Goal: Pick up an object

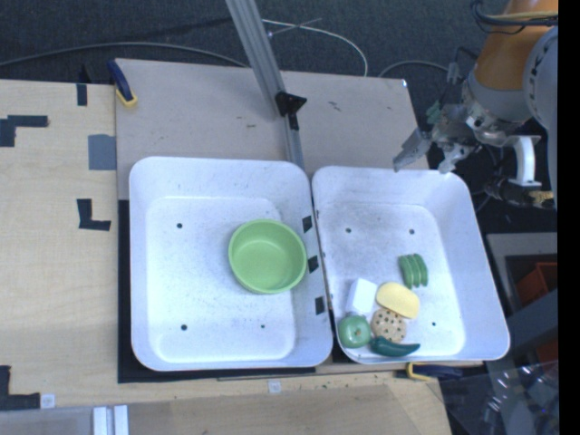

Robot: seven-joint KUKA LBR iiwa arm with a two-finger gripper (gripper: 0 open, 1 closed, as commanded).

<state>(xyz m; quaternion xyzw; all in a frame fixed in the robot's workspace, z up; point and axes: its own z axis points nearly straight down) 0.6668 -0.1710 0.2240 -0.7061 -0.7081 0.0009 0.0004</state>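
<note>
Overhead, scene by label:

Arm: grey with an orange band [524, 25], reaching in from the right, above the far right corner of the right bin.

Gripper [433, 156]: two dark fingers spread apart with nothing between them, hanging over the far rim of the right bin [480, 243].

Left bin [163, 243]: holds a green bowl [267, 256], upright, a little right of the bin's middle.

Right bin, near corner: a cluster of small things, well apart from the gripper.

Green ribbed piece [413, 270]: the farthest of the cluster, lying alone just above the yellow piece.

Yellow piece [399, 299]: touching a tan biscuit with dark spots [388, 323].

White block [362, 294]: just left of the yellow piece.

Green apple [354, 332]: by the near left corner, beside the biscuit.

Dark green pepper [395, 346]: lying along the near rim under the biscuit.

Pole [258, 48]: a grey metal bar slanting down to the gap between the bins.
</note>
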